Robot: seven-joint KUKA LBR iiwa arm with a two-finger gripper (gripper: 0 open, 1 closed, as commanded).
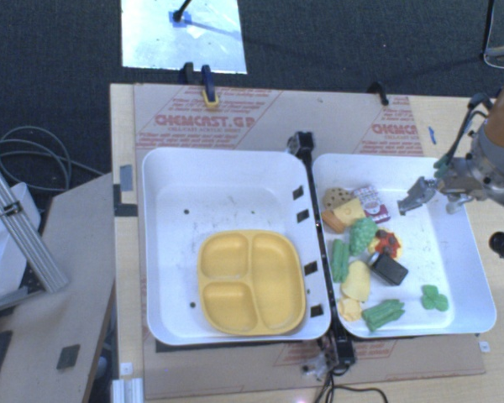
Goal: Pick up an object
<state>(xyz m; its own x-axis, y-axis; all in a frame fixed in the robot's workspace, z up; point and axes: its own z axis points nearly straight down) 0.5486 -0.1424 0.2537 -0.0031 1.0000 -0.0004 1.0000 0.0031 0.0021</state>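
The right white bin (462, 250) holds a heap of toy food along its left side. In the heap are a brown cookie (336, 197), an orange-yellow wedge (348, 215), a red-and-white packet (371, 201), a green broccoli piece (363, 235), a red piece (390, 242), a black block (391, 269), a yellow pear shape (358, 280) and a green pod (383, 312). A small green piece (434, 298) lies alone at the lower right. My gripper (417, 196) hangs over the bin's upper right, to the right of the packet and apart from every toy.
The left white bin (176, 200) bears a yellow three-part plate (252, 281) in its lower half. A black divider (315, 242) runs between the bins. The arm (491, 162) comes in from the right. A metal sheet (183, 23) lies on the floor beyond the bench.
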